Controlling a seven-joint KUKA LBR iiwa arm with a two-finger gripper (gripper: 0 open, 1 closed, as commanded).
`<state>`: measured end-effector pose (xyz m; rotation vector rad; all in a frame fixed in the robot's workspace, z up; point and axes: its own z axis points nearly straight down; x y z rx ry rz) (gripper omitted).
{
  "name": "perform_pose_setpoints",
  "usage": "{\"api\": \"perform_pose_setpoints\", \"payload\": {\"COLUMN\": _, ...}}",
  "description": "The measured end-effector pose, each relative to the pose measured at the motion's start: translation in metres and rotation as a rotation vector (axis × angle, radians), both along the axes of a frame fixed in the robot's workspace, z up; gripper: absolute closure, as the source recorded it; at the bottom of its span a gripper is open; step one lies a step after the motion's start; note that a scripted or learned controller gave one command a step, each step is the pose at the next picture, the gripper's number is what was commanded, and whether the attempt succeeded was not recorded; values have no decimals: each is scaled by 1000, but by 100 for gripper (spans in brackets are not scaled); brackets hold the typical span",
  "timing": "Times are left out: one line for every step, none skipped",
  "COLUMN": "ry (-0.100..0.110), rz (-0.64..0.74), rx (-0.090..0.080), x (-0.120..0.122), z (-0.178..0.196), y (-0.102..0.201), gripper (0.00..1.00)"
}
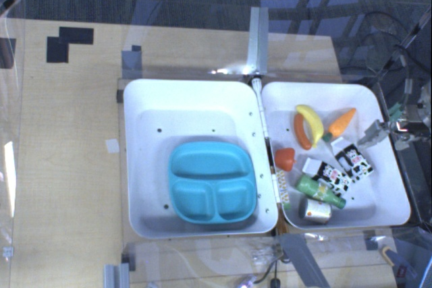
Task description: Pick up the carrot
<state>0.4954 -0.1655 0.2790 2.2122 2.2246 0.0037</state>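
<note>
Pale wood made up the surface (pixel 67 165), which carried two shallow white bins side by side, with dark carpet and a loose cable beyond its far edge. The left bin (pixel 145 104) held a blue divided plate (pixel 212 182) toward its near side. The right bin (pixel 388 195) held the clutter. The carrot (pixel 341 122) lay in the far half of the right bin, tilted, its thick end pointing toward the far right corner, just beside a yellow banana (pixel 311 119) that curved over an orange ring-shaped piece (pixel 302 133). A red object (pixel 285 158) sat near the bin's left wall. Closer to the camera lay two black-and-white patterned cartons (pixel 344 165), a green bottle (pixel 320 188) on its side and a small tin (pixel 314 210).

The gripper (pixel 378 133) stood at the right rim of the right bin, near the carrot but apart from it, with nothing seen between its fingers. Whether it was spread or closed could not be told at this angle.
</note>
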Motion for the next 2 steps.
{"api": "perform_pose_setpoints", "payload": {"ry": 0, "rz": -175, "rx": 1, "x": 106, "z": -35, "y": -39, "gripper": 0}}
{"api": "perform_pose_setpoints", "payload": {"ry": 1, "rz": -213, "rx": 1, "x": 136, "z": -101, "y": -28, "gripper": 0}}
